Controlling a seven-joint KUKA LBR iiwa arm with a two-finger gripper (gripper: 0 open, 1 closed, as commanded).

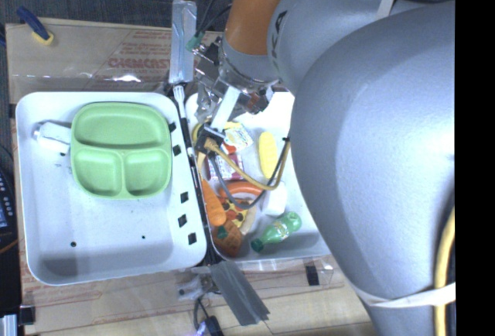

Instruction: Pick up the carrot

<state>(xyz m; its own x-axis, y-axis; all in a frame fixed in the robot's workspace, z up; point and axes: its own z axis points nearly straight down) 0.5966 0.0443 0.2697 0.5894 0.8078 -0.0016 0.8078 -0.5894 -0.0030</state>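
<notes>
The carrot is an orange, elongated piece lying along the left wall of the right bin, among other toy foods. My gripper hangs above the upper left part of that bin, close to the divider between the two bins. It sits up-view of the carrot and apart from it. The big grey arm hides most of the right bin's right side.
A green divided plate lies in the left bin. Near the carrot are a yellow piece, a green bottle, a red-orange item and a brown item. A yellow cable loops over the pile.
</notes>
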